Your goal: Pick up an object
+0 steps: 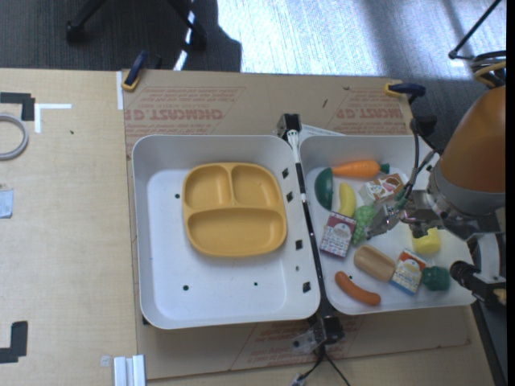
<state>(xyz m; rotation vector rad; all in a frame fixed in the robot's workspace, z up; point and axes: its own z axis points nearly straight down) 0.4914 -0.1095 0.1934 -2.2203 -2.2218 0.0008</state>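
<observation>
Two white bins side by side on counter (64, 240). Left bin (161, 296): yellow divided plate (234, 208). Right bin (451, 296): carrot (355, 169), banana (346, 199), sausage (357, 289), bread roll (374, 262), small boxes, green pieces. Fingers (385, 218) low among toys beside green piece (364, 216); open or closed, cannot tell.

Evenly bright, diffuse overhead light; bench (64, 240) and both white bins, left bin (153, 240) and right bin (402, 145), well exposed, without blown glare. Striped sunlight patches on grey floor (322, 22) at top, beside dark cast shadow of chair base (137, 6); soft, short shadows under yellow plate (235, 209) and along inner bin walls. Moderate sharpness, small toys slightly soft, orange arm band (483, 143) at right edge blurred and near camera.
</observation>
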